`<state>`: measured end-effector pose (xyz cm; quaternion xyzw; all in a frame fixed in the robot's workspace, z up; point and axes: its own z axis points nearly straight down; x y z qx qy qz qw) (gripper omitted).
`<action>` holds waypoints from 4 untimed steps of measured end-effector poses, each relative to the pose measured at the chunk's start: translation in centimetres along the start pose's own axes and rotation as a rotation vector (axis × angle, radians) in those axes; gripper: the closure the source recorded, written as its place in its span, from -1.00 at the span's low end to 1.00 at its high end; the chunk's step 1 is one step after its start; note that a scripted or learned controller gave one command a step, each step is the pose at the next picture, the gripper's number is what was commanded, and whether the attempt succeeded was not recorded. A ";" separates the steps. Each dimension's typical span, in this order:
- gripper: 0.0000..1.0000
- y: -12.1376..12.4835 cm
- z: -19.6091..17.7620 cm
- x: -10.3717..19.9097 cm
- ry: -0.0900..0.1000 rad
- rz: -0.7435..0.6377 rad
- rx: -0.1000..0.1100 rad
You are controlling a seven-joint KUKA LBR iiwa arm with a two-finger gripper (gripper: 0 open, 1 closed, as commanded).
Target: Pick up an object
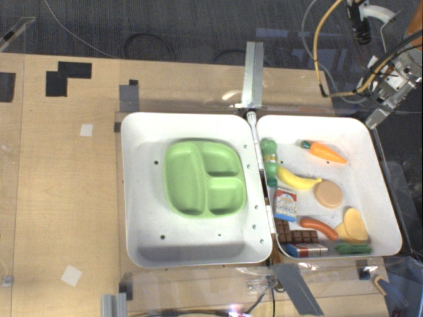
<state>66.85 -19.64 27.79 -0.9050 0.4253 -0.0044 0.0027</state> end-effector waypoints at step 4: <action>1.00 4.9 7.8 -2.9 -0.010 -0.677 -0.005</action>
